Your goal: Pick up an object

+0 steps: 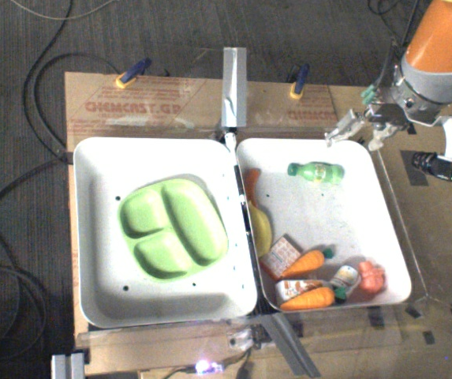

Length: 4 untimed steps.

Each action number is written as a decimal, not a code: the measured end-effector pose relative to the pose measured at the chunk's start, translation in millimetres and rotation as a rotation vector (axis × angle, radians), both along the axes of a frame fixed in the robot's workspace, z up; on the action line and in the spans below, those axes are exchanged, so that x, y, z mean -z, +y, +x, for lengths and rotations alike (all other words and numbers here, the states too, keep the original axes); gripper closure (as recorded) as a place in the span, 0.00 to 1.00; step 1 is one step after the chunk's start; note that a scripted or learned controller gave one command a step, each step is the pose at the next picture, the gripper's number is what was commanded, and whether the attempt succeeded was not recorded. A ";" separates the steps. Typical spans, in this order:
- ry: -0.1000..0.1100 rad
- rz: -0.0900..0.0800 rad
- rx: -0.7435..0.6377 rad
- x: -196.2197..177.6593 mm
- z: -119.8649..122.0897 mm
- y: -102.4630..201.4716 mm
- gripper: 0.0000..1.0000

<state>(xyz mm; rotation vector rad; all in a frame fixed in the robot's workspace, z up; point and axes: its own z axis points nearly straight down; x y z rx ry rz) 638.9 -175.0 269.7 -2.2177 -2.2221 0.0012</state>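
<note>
Over the far right corner of the right bin (383, 188) I see my end effector (352, 129) hanging above the rim, with nothing between its fingers; they look spread apart to me, though the view is small and cluttered there, so I hold that loosely. The closest candidate is the green bottle (316, 171), lying on its side alone on the bin floor near the far wall, just below and left of the end effector. Its long axis runs nearly left to right across the view, cap end pointing left.

My worry from here is the approach. If the fingers close along that axis instead of across it, I judge the bottle will squirt out or roll toward the wall. Coming down so near the rim also risks a finger catching the bin edge.

The other objects crowd the near side: two carrots (304, 263), a small carton (282, 253), a can (344, 276) and a red piece (371, 277), touching or nearly so, where a grasp could snag two at once. The left bin (91, 212) carries a green divided tray (174, 227).
</note>
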 end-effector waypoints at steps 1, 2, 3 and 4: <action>0.001 -0.001 -0.058 103.0 -59.0 -3.1 0.00; -0.013 -0.004 -0.094 179.3 -122.8 6.5 0.00; 0.001 -0.001 0.175 106.8 -155.2 36.8 0.00; -0.015 0.001 0.021 175.9 -150.2 47.6 0.00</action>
